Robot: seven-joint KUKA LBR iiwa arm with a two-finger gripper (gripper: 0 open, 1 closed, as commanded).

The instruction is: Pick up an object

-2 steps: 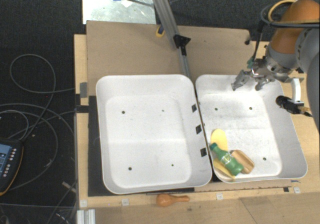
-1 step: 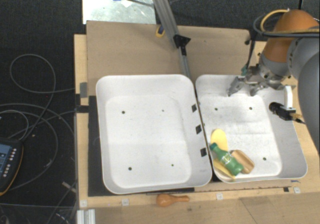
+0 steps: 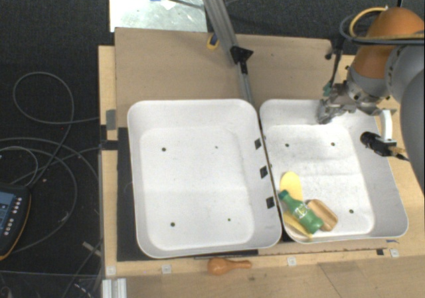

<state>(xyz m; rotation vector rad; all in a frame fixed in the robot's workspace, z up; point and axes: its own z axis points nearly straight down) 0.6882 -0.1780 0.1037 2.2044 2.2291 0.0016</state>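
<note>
1. You have two white bins side by side on the worktop (image 3: 166, 64): the left bin (image 3: 192, 174) and the right bin (image 3: 332, 157), touching along their inner rims.
2. Your arm (image 3: 388, 51), grey with an orange band, comes in from 3 o'clock and hangs over the right bin's far edge, at about 1 o'clock in the view.
3. Its pincer (image 3: 327, 112) points down at the far rim of the right bin; you cannot tell from here whether it is wide or narrow, and nothing shows between its tips.
4. Your objects lie well apart from it, at the right bin's near left corner, around 5 o'clock: a green bottle (image 3: 300, 212), a yellow piece (image 3: 292, 187) touching its far end, and a tan oblong piece (image 3: 323, 213) just beside it at 3 o'clock.
5. An orange-brown pear-shaped thing (image 3: 227, 265) rests on the worktop outside the bins, at 6 o'clock.
</note>
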